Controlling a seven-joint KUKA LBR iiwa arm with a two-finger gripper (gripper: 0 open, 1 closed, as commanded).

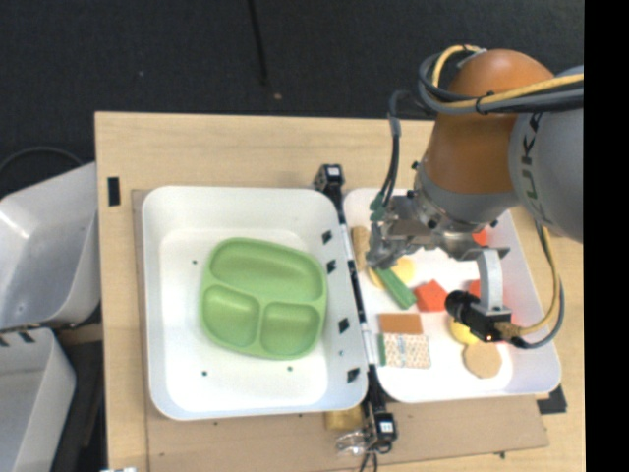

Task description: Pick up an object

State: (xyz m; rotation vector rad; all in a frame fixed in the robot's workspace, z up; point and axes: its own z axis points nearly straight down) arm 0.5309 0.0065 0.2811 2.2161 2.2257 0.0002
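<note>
Right bin [536, 362], smooth white plastic: gripper [385, 254] low at its left side over a green bar [397, 285]; finger state cannot be told. Also 1 orange block [431, 296], 1 brown square [400, 324], 1 speckled packet [407, 351], 1 tan disc [482, 360]. Left bin [177, 382]: 1 green 3-compartment plate [263, 297]. No legible writing.

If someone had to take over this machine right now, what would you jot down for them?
Gripper: low in the right white bin, above the green stick; nothing visibly held.
Right bin also holds: orange block, brown square tile, speckled card, tan round disc, yellow piece.
Left white bin: green divided plate.
Done: nothing lifted yet.
Left: grasp and raise one object.
</note>
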